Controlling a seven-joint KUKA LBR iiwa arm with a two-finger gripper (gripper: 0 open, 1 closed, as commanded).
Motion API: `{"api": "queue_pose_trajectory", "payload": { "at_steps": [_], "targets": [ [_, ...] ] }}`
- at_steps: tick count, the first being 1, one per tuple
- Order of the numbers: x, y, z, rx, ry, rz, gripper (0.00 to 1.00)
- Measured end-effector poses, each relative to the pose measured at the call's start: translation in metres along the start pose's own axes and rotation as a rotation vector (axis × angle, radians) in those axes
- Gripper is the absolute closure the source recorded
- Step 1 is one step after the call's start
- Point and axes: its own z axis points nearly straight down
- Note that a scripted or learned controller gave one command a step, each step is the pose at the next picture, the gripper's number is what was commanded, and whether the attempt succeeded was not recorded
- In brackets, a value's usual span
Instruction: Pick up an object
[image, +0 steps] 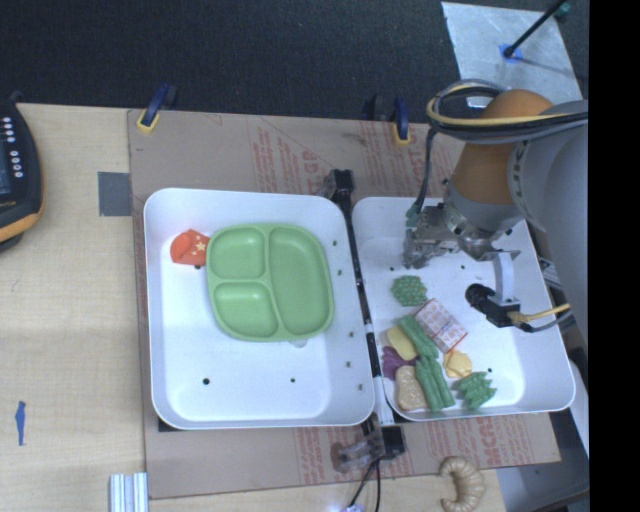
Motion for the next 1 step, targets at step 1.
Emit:
{"api": "queue_pose_trajectory", "payload": {
  "at_steps": [1],
  "targets": [
    [0.0, -0.0001, 0.0003, 0.0, 0.0, 0.0, 0.0]
  ]
}}
